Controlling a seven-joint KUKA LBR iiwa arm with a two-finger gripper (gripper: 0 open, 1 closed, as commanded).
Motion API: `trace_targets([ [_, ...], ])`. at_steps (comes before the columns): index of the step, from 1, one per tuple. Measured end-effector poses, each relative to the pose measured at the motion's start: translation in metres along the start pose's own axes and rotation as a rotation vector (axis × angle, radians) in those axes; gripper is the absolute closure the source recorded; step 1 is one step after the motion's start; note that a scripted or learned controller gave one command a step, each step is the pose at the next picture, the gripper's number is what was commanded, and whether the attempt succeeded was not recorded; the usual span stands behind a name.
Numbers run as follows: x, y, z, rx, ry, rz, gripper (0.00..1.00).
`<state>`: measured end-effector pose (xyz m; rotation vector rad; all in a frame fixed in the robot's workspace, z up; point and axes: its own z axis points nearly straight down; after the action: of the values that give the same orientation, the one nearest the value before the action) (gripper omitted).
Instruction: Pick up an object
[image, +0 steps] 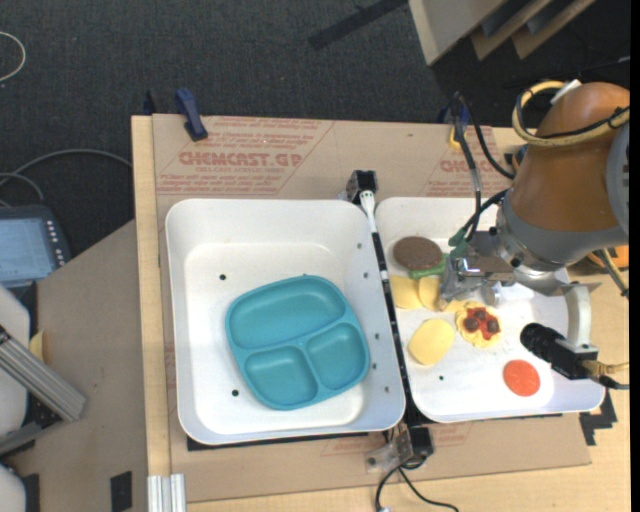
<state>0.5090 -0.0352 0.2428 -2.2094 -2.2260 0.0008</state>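
My gripper (458, 287) hangs low over the right bin (560, 400), near that bin's left side. Directly beside it to the left lie two pale yellow pieces (414, 292), and the gripper's tip overlaps the right one. A brown round patty (416, 252) sits just behind them. A larger yellow lump (432, 342) lies in front. A small pizza-like piece with red toppings (480, 325) rests to the gripper's front right. An orange-red disc (521, 377) lies near the bin's front edge.
The left bin (190, 330) holds a teal divided plate (297, 340). A ridge (383, 290) separates the two bins. The arm's grey and orange body (565, 170) covers the back right of the right bin. Cardboard surrounds both bins.
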Motion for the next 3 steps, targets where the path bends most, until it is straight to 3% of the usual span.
trace_targets([
  [1, 0.086, -0.032, 0.062, 0.006, 0.001, -0.001, 1.00],
  [2, 0.142, 0.043, -0.095, -0.025, 0.002, 0.000, 1.00],
  [3, 0.091, 0.026, -0.191, -0.018, -0.003, 0.012, 1.00],
])
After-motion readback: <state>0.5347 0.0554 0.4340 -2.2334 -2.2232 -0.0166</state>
